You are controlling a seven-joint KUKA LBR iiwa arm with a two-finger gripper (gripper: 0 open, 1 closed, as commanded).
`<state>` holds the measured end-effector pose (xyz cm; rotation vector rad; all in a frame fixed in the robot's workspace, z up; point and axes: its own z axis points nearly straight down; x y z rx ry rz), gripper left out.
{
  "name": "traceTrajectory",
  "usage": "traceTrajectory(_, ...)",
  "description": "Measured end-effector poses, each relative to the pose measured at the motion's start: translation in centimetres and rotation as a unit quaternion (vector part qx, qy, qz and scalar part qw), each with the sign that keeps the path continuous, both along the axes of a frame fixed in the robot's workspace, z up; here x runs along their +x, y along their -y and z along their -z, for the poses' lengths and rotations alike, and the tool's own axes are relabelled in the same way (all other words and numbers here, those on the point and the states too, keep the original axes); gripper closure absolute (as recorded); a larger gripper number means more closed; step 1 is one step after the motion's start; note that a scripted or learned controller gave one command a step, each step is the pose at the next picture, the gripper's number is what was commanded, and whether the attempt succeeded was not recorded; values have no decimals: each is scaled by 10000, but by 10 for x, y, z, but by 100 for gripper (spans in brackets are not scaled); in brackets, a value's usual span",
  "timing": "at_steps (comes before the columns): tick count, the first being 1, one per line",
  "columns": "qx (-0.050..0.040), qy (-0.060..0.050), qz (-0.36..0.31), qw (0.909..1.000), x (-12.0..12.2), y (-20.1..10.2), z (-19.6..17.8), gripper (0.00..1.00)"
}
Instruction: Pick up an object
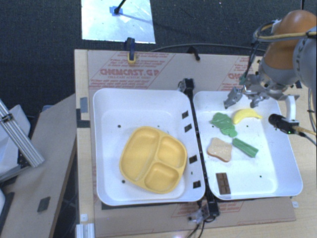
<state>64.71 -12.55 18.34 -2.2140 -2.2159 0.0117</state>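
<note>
Down at the near edge of the right bin sits a small brown bar, lying flat on the white floor. Just beyond it, a slice of toast, and right beside that a green stick angled across the bin. Further back, a green leafy piece lies close to a yellow banana, the two nearly touching. And up there is the claw, hanging over the far part of the right bin, just behind the banana, fingers spread apart with nothing between them. The grey arm comes in from the right, its orange band showing at the top. Over in the left bin, a yellow tray with three compartments lies slightly turned, well apart from the claw. A black strip of clips runs along the seam where the two bins meet. Both bins rest on a board printed with red lettering on the bench, and a yellow-and-blue clamp grips its far edge.
</note>
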Motion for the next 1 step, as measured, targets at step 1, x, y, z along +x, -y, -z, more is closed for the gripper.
traceTrajectory(1, -7, 65, -10, 10000, 3, 0, -8, 0)
